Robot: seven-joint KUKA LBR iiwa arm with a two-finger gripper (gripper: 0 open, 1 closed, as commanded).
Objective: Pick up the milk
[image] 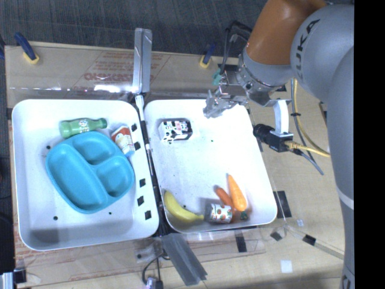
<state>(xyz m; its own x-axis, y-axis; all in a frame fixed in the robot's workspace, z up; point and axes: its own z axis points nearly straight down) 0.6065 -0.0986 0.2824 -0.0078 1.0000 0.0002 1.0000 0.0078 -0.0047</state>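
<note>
A: What's laid out in front of you, biggest first?

B: The surface [72, 65] carries two white bins side by side. I'll take the right bin [258, 161] as my landmark. The left bin [24, 161] touches its left wall and holds a blue divided plate [90, 170], a green bottle [82, 125] and a small red-and-white carton [123, 140].

A: And inside the right bin?

B: A banana [180, 208], two carrots [233, 194] and a small can [221, 213] bunch at its near edge, probably because they slid down against the wall. The milk [175, 130], a little cow-print carton, lies apart from them in the far left corner.

A: How is the milk lying?

B: Flat on its side, I judge, its long axis running left to right along the bin's far wall. I can't tell which end is the top.

A: Where's your end effector?

B: My end effector [215, 106] hangs above the bin's far wall, right of the milk and not touching it. It holds nothing; how wide it stands I cannot tell.
</note>
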